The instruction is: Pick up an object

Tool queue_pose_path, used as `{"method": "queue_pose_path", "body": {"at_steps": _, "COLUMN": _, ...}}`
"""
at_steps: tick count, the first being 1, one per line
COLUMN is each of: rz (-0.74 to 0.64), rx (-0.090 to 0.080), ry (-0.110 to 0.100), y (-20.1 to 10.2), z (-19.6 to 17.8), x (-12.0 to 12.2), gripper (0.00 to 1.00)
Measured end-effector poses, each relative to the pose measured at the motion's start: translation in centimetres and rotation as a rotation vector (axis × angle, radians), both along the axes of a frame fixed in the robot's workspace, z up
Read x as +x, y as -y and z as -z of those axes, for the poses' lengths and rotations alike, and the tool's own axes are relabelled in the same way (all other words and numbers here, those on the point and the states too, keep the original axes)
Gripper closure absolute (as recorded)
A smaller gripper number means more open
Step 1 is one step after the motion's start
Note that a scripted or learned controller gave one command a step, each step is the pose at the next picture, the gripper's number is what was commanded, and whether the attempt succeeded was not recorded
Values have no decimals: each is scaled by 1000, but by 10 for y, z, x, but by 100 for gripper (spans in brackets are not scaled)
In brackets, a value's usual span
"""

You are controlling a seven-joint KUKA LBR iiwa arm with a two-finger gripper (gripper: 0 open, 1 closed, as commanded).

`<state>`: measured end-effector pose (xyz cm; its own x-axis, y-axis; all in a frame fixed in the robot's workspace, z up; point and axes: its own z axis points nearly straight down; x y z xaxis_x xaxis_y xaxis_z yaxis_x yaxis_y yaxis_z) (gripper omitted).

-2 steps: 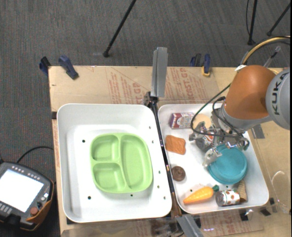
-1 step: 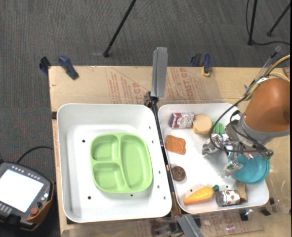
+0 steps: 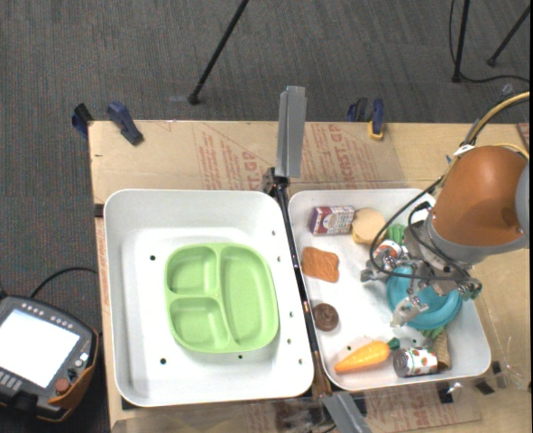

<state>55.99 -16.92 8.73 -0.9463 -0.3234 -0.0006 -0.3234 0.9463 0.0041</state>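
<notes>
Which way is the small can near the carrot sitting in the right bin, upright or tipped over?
Tipped over. The can lies on its side beside the carrot, its round end facing the carrot.

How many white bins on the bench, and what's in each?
2. The left bin holds a green divided plate. The right bin holds food toys, including a carton and a carrot; the arm may hide more.

Right bin, loose items: small carton [image 3: 331, 219], round cracker [image 3: 368, 226], orange-brown toast slice [image 3: 320, 264], chocolate doughnut [image 3: 325, 316], carrot [image 3: 363, 356], tin can [image 3: 415, 362] on its side, teal bowl [image 3: 433, 307].
</notes>
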Motion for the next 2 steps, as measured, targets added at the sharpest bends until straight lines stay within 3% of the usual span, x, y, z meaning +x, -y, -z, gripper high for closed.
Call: {"method": "queue_pose_path", "body": {"at_steps": 2, "rz": 31, "rx": -1, "ry": 0, "y": -47, "z": 0, "x": 20, "gripper": 0}}
